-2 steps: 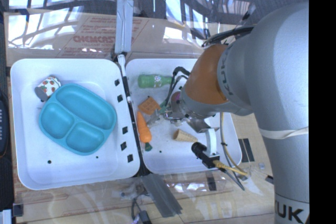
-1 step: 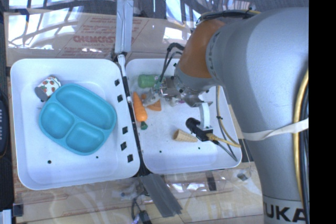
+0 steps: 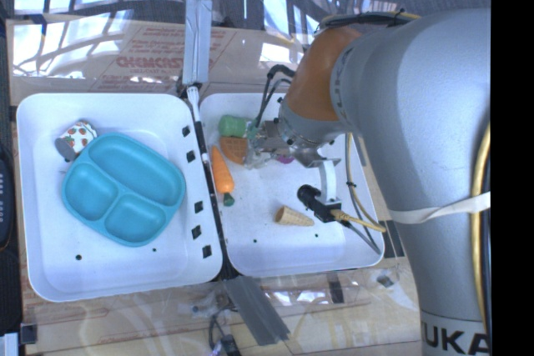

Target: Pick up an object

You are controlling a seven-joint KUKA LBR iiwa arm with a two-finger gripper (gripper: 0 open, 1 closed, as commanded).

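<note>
The arm is down in the right bin (image 3: 250,258) now, its wrist crowding the far left corner where the small things bunch up. The jaws (image 3: 265,144) sit low beside a green piece (image 3: 234,126) and an orange-brown lump (image 3: 234,149), with something pink (image 3: 286,156) tucked just under the wrist. The risk, as I read it: those items lie so close that a closing pinch could catch two at once, or nudge one against the bin wall and squirt it free. The carrot (image 3: 221,171) lies along the left wall just beside them and could get shoved too. A cone (image 3: 294,217) sits well apart toward the near side, an easier pick by my reckoning. Over in the left bin (image 3: 42,263) a blue divided plate (image 3: 123,188) and a spotted ball (image 3: 80,133) rest untouched. As for the jaws, the wrist and cables hide them; I cannot tell how wide they stand or whether anything is between them
</note>
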